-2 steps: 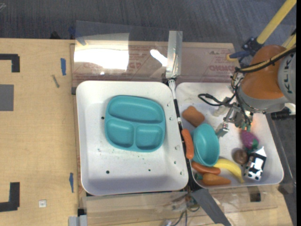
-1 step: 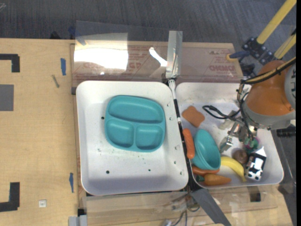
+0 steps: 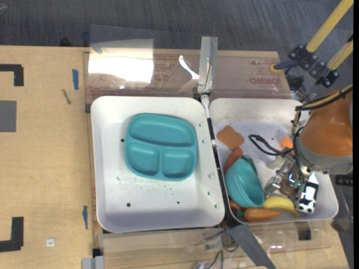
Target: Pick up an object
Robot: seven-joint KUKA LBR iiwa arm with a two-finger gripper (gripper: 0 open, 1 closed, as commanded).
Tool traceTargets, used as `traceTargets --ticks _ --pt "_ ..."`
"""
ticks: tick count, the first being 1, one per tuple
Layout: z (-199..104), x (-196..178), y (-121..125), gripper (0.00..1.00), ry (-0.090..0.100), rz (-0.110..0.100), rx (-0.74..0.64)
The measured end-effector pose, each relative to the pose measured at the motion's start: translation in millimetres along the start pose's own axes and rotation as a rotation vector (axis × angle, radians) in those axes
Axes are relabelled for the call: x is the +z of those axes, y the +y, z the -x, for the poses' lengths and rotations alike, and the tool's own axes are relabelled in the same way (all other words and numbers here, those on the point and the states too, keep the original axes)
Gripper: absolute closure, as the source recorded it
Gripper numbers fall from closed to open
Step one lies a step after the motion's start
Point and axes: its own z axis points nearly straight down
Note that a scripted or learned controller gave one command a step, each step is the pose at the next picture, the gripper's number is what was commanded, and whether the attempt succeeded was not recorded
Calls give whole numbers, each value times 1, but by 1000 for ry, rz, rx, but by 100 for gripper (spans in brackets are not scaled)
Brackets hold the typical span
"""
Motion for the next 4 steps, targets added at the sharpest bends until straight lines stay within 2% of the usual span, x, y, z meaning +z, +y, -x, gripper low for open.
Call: traceTargets --ticks 1,2,3,4 --pt "42 -2 42 0 -24 -1 134" --pt "38 -12 49 100 -9 8 129" --pt "37 -11 49 0 -8 7 128" --pt "-16 1 5 0 17 13 247"
